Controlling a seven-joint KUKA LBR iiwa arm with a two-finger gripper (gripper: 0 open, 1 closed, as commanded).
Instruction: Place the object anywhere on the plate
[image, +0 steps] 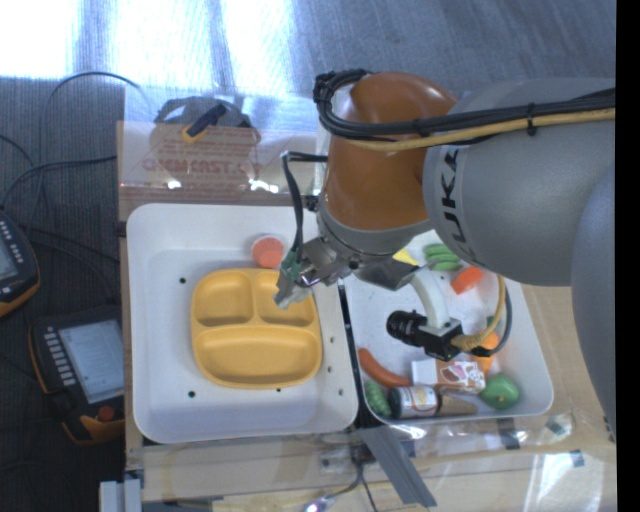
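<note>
- An orange-red round thing (266, 250) lies on the floor of the left white bin (160, 405). It sits just beyond the far rim of the yellow plate (250, 352), near the plate's far right corner.
- It looks like a smooth, matte disc or ball. Its outline is round, so no long axis or pointing direction can be made out. Its right edge is hidden by the tool.
- The tool (293, 288) hangs from a large grey arm with a glossy orange band (385, 150), which reaches in from the right.
- The tool's tip is over the far right compartment of the plate, close to the plate's right rim and just beside the orange-red thing.
- I cannot tell whether the tool is open or closed, or whether it touches the plate.
- A small green fleck (290, 264) shows on the tool. I cannot tell whether this is a held thing or part of the tool.
- The plate is a smooth plastic tray, a rounded rectangle with raised dividers. It has two small compartments on the far side and one wide compartment on the near side.
- The right white bin (372, 325) holds a heap of small things. These include a red sausage-shaped piece (380, 368), a brown bottle (430, 402) lying on its side, and a green ball (500, 390).
- Both bins are shallow, with rounded corners, and stand side by side on the counter (575, 340).
</note>
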